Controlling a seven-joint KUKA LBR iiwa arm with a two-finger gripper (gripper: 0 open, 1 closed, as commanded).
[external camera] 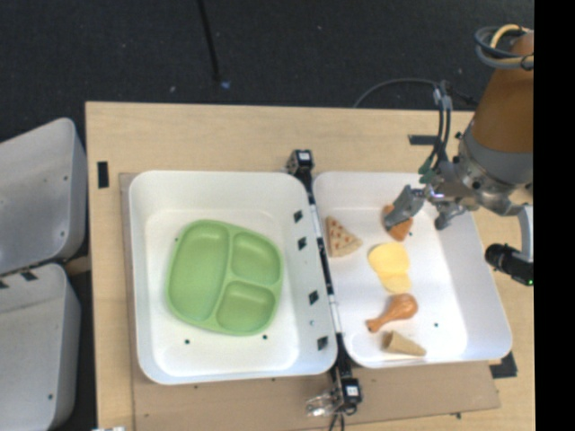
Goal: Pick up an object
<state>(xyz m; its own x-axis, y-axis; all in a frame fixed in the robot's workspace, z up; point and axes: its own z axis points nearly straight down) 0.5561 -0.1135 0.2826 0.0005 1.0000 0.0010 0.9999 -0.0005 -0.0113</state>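
The right bin [467, 312] holds several toy foods. A pizza slice [341, 237] lies near its left wall, a pale yellow piece [389, 266] in the middle, a drumstick [393, 312] below that, and a tan wedge [402, 344] at the front. A small orange piece [399, 227] lies at the back. My gripper [428, 210] hangs over the back of this bin, open. Its left finger [406, 202] is right above the orange piece, which sits under that fingertip and not between the fingers.
The left bin [153, 348] holds a green divided plate [225, 277]. A ridge with black clips [314, 268] separates the bins. The arm's grey and orange body [503, 133] stands over the right bin's back right corner, with a cable [395, 88] looping behind.
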